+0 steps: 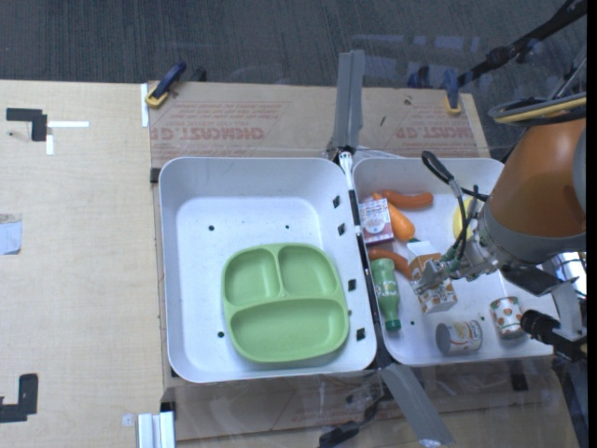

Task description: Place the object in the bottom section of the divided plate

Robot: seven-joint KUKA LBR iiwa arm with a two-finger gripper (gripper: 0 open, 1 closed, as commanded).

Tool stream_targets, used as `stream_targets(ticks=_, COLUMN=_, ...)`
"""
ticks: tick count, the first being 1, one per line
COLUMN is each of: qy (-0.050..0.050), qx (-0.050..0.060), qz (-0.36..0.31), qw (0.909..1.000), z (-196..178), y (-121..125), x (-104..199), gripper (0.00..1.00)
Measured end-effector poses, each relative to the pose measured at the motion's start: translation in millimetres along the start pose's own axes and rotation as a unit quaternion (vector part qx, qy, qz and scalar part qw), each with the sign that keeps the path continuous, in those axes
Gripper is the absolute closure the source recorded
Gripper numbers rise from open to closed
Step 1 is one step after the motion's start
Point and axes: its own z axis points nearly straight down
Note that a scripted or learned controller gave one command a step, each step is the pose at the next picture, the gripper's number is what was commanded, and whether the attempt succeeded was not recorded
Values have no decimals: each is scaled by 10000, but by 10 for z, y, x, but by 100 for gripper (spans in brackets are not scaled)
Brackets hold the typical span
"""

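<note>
Fingers' state could not be told; gripper (446,271) was seen low in right bin (410,343), just above small printed carton (435,286) near bin's middle. Green divided plate (283,301) was set in left bin (187,250), toward its near edge, all three sections bare. Green bottle (385,292) was laid along right bin's left wall. Two cans (459,337) were stood near its near edge. Carrots (409,199) were piled toward far edge.

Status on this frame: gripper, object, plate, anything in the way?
Gripper low in right bin, over small carton; grasp unconfirmed. Green divided plate in left bin, bottom section bare. Green bottle lies near the divider on the way across.
</note>
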Motion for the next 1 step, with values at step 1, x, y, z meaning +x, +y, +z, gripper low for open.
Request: stream_targets(ticks=1, qy=1, qx=7, qz=259, qw=9997, z=3, y=216, x=728, gripper=100)
